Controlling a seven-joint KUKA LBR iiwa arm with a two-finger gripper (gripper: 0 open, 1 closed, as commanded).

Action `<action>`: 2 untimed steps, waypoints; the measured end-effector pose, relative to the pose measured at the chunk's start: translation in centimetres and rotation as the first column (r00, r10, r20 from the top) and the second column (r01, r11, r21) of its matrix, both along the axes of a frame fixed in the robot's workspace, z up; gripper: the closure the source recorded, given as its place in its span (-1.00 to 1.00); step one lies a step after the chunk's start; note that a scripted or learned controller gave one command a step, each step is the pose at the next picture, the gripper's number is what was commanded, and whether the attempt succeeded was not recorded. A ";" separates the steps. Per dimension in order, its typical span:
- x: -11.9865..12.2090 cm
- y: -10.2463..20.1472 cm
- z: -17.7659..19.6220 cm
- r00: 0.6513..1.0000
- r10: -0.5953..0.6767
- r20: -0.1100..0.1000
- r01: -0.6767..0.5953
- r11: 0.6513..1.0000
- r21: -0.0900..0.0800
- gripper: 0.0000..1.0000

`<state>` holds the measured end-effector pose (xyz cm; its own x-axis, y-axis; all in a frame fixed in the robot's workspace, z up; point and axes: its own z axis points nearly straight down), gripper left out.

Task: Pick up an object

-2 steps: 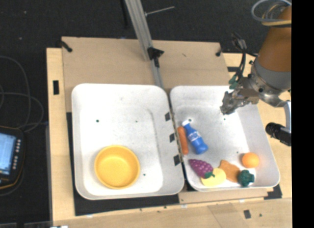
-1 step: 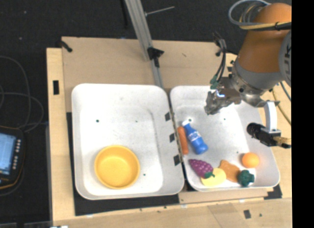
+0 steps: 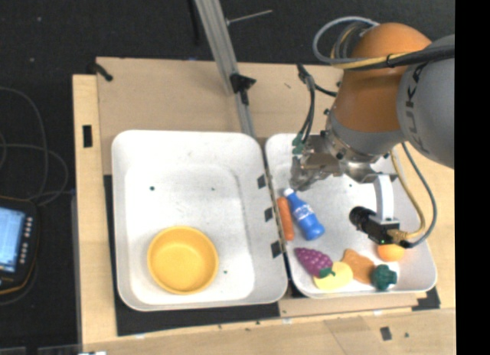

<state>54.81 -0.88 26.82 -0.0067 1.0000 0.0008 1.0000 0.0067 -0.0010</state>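
The gripper (image 3: 306, 171) is hung over the right bin (image 3: 419, 281), just above the blue bottle (image 3: 304, 216); its finger state cannot be told, being hidden under the wrist

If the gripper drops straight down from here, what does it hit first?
Probably the blue bottle, near its cap end, just below the gripper in the right bin. Depth is unclear; the orange carrot lies close beside it.

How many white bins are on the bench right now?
2. The left bin holds a yellow bowl; the right bin sits beside it, under the arm, holding small toys.
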 end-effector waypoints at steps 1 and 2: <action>-0.9 5.5 -0.7 1.000 0.001 0.001 -0.001 1.000 0.001 1.00; -0.9 9.4 -2.0 1.000 -0.001 -0.001 0.001 1.000 -0.001 1.00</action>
